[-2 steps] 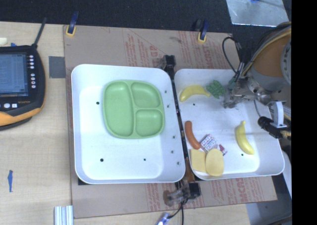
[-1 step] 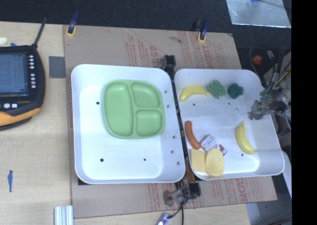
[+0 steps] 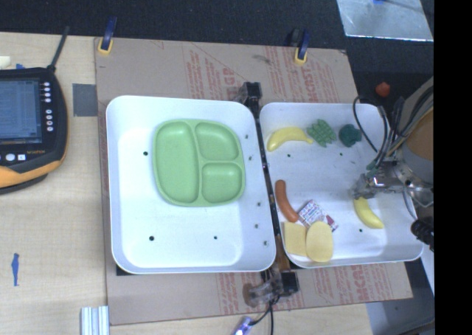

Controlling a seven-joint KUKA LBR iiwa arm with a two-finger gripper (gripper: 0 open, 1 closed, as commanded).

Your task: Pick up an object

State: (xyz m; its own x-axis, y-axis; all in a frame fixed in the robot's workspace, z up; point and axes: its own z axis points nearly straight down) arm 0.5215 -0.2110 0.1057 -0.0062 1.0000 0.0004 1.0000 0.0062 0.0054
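Here: small yellow plastic banana (image 3: 368,212) in right white bin (image 3: 335,167), near its right wall, long axis slanting upper-left to lower-right | hand (image 3: 371,183) just above its upper tip, metal blurred, grip state unreadable | arm cut off at right edge

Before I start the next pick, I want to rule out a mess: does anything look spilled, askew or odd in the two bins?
Nothing looks spilled or damaged. The green three-compartment plate lies flat in the left white bin. The toy food is loose in the right white bin, where a pale yellow slice rests against its near-left rim.
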